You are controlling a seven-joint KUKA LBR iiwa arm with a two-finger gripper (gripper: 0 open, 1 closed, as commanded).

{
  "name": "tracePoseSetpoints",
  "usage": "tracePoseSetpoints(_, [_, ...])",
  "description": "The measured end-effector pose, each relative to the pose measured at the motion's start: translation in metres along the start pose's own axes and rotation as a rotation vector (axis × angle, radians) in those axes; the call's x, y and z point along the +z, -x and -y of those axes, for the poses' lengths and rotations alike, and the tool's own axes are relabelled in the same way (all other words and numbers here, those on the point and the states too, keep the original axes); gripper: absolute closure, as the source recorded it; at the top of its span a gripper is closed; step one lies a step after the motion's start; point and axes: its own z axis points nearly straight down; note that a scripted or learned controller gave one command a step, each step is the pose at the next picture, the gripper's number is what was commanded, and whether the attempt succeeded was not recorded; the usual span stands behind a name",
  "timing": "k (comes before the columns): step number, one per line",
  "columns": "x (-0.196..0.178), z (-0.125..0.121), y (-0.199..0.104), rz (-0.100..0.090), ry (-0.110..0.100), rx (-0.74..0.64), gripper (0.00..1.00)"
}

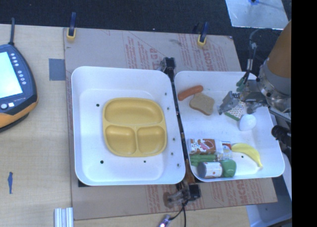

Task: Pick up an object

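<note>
Objects for picking all lie in the right bin. To the left, a handheld pendant sits at the table's edge. The left bin holds a yellow divided tray with broad bare floor around it. In the right bin, a sausage and bread slice lie near the far wall, a carton, green bottle and can crowd the near rim, and a banana lies beside them. The end effector hangs low over a green packet beside a white ball; how far its fingers are spread cannot be told.
</note>
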Motion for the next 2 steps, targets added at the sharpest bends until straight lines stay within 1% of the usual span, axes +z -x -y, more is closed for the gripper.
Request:
tracePoseSetpoints(1, [0.107,-0.052,-0.013,0.001,-0.004,-0.002,0.0])
tracePoseSetpoints(2, [0.167,-0.091,-0.013,0.002,-0.001,-0.002,0.0])
